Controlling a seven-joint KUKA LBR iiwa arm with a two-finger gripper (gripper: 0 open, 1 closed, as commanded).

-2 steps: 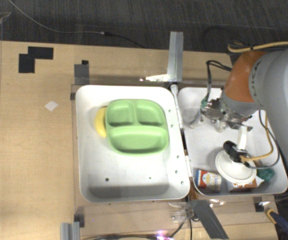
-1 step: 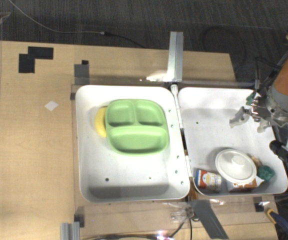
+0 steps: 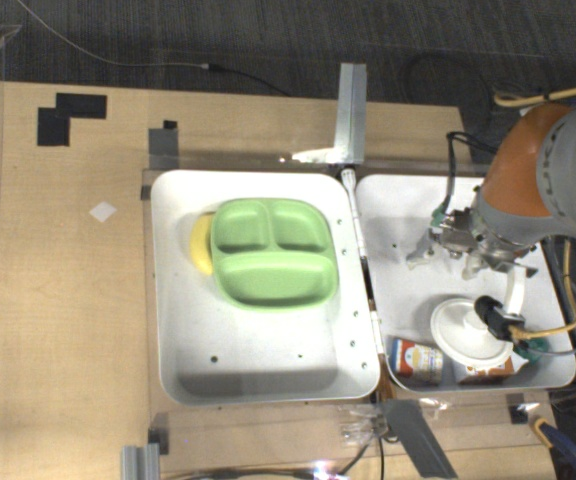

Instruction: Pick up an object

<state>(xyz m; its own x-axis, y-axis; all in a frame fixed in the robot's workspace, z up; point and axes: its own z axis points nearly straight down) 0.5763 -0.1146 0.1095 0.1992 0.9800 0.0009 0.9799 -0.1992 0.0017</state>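
- The arm [image 3: 553, 168] reaches in from 3 o'clock and hangs over the right bin [image 3: 393, 218], its orange band uppermost.
- The gripper [image 3: 458, 243] sits over the bare upper floor of that bin; whether the pincer is apart or together, I cannot tell, since the wrist and cabling hide the tips. Nothing is seen between them.
- Candidates for the pick lie toward 6 o'clock from the gripper: a white bowl [image 3: 465, 330] near the bin's lower middle, and a small can [image 3: 416, 361] lying on its side just beside it at about 7 o'clock, against the lower wall.
- A dark box [image 3: 488, 370] lies along the same wall at the bowl's 5 o'clock.
- The left bin [image 3: 258, 368] holds a green divided tray [image 3: 271, 251], with a yellow object [image 3: 201, 245] peeking from under its 9 o'clock edge.
- Judged step: approach, nothing yet lifted.
- The next move calls for shifting toward 6 o'clock, centring over one object, and descending clear of the bin wall.
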